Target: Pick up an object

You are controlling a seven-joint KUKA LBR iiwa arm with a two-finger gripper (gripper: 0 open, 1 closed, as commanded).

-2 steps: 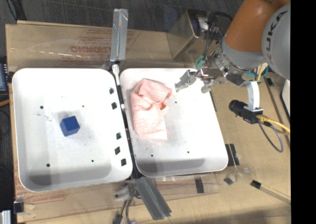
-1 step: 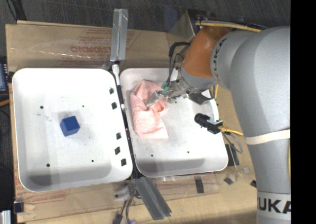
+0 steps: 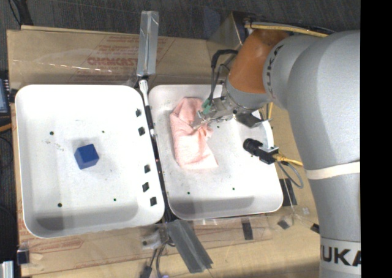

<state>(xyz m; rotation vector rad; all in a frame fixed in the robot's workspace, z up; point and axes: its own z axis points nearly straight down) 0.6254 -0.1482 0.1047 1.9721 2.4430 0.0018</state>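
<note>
Pink cloth [image 3: 191, 137] lies in the right bin [image 3: 257, 194]; hand [image 3: 207, 115] touches it, grip unclear.

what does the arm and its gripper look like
The arm is thick, rounded and pale grey, with an orange band above the wrist and a lighter ring lower down. Black letters "KUKA" mark its base. Thin dark cables loop near the wrist. The gripper is small and dark with a greenish part.
</note>
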